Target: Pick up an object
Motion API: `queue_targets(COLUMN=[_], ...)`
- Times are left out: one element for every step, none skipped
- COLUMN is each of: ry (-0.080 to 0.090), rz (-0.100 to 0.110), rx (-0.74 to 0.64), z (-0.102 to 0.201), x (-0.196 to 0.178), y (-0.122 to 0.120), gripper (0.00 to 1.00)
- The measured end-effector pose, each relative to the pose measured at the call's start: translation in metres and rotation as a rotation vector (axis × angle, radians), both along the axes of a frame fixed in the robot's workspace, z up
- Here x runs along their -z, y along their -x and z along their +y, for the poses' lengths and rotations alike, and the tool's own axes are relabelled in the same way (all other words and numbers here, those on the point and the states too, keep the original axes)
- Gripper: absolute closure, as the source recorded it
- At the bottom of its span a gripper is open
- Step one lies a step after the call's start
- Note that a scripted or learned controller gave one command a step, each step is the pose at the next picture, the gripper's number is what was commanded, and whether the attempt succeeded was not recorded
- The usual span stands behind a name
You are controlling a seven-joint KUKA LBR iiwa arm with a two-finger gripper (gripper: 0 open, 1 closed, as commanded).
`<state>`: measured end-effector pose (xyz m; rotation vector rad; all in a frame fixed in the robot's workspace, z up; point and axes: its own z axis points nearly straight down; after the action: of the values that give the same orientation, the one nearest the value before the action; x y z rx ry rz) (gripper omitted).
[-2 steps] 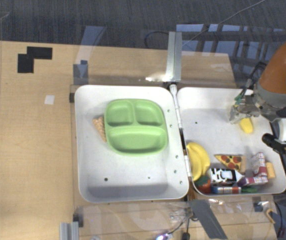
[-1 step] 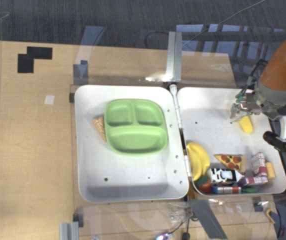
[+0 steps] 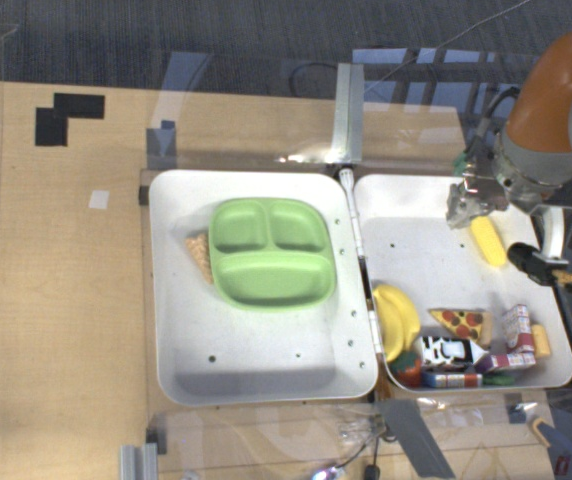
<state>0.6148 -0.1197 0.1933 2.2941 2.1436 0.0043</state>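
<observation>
My gripper (image 3: 465, 206) hangs over the far right part of the right bin (image 3: 406, 258), below the orange band of the arm (image 3: 556, 88). A small yellow oblong object (image 3: 488, 242) lies just in front of the gripper and to its right, very close to it; whether they touch I cannot tell. Near the bin's front edge lie a yellow banana (image 3: 397, 318), a toy pizza slice (image 3: 462, 321), a black-and-white item (image 3: 444, 349) and several small packets (image 3: 516, 340).
The left bin (image 3: 181, 358) holds a green divided plate (image 3: 269, 251) with a tan, grainy bar (image 3: 199, 256) poking out from under its left edge. A metal divider post (image 3: 349, 118) stands behind the seam between the bins. Cables run along the right side.
</observation>
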Motion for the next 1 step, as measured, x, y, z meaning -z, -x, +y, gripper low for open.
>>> queue_targets(ry=[0.000], rz=[0.001], rx=[0.000], z=[-0.0002], x=[0.0005], y=[0.0002], gripper=[0.00])
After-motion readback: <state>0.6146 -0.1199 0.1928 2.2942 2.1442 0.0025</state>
